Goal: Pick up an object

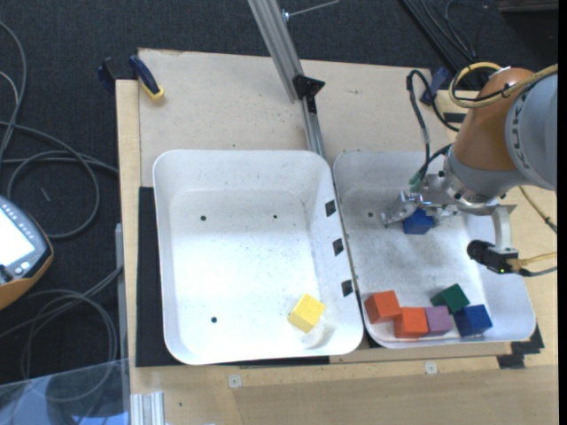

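One blue block (418, 224) sits at the gripper (413, 211) in the right bin (505, 326), fingers' spread unclear, so grasp unconfirmed, lift not yet done.

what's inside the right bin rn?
Right bin: two orange blocks, purple block, green block and blue block along the near wall; another blue block at the hand. The arm hides the far right corner.
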You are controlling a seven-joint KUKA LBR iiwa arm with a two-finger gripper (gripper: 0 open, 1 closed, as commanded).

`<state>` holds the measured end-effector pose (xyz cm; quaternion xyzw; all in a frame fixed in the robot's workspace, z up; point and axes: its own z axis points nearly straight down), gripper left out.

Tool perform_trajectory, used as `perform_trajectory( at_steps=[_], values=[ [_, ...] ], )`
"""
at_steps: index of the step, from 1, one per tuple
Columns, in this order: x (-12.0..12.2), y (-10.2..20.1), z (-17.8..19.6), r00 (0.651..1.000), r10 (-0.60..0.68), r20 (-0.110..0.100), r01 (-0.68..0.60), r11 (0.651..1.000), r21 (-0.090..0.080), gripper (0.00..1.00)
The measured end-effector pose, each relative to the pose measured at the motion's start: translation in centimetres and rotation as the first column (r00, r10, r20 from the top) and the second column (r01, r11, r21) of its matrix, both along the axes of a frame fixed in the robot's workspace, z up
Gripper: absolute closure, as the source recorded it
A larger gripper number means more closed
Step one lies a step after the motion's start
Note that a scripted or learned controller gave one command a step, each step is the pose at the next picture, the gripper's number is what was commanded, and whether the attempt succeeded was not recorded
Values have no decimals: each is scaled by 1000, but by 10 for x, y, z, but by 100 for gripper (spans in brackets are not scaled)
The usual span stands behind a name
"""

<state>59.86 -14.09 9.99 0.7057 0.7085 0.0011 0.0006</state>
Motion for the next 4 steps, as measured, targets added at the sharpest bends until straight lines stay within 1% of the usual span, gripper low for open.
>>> perform_trajectory(
  at_steps=[1, 2, 3, 4],
  values=[
    [0, -2, 11, 1000, -3, 1, 3, 1000, 0, 100],
    [25, 66, 105, 1000, 4, 8, -4, 1000, 1, 100],
    [27, 126, 100, 1000, 4, -2, -4, 1000, 2, 100],
    [-5, 193, 99, 1000, 4, -8, -4, 1000, 4, 100]
  ],
)
